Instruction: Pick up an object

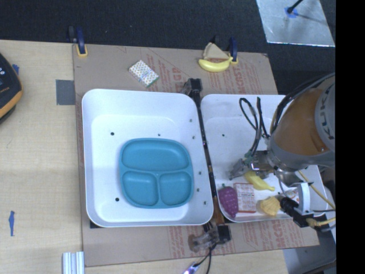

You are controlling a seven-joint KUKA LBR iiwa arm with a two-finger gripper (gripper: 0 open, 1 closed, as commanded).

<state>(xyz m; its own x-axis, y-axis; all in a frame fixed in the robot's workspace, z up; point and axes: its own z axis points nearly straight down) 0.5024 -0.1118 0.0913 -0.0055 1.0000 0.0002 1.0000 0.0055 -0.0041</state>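
Note:
In the right bin (228, 121) lie a yellow banana-shaped toy (259, 181), a purple grape bunch (228, 198), a white card with red print (246, 200) and a pale yellow lump (269, 206). My gripper (244, 166) hangs low over the bin, just left of and above the banana toy. Its metal fingers (236, 169) point left and nothing shows between them. The grey arm with its orange band (299, 130) covers the bin's right side.
The left bin (102, 119) holds a blue three-compartment tray (155, 172). Beyond the bins lie a yellow banana (215, 65) and a small patterned packet (143, 72). Black cables (251, 116) loop over the right bin's back. A yellow-black device (8, 90) sits at far left.

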